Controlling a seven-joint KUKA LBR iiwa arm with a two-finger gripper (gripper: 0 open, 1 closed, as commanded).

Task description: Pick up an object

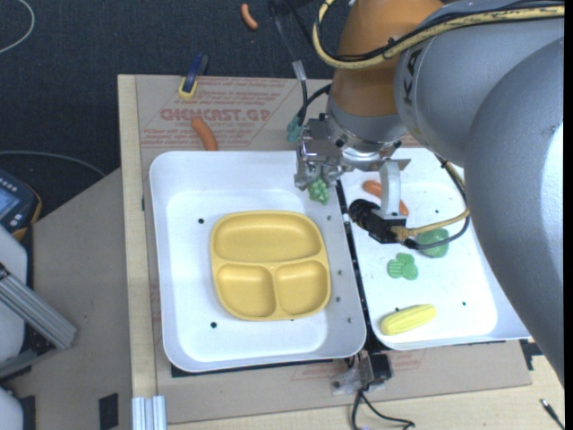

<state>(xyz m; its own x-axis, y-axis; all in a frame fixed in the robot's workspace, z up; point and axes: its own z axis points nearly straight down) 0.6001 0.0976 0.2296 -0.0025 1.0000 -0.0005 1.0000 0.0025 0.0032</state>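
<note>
End effector [315, 179] sits just past the far right corner of the yellow tray [269, 264], over the seam between the two bins. A small green toy [318, 190] shows right at its tip; looks pinched between the fingers, though the view there is cluttered, so I call it held with some caution.

Other candidates, all right of the yellow tray in the right bin [474, 316]: corn cob [408, 319] near its front corner, green leafy piece [402, 266] level with its middle, orange piece [374, 187] further back.

My read on handling: the green toy is light, hard plastic, lumpy and a bit slick. Grip across the narrowest part; a shallow pinch on a lobe could let it twist out on the lift.
</note>
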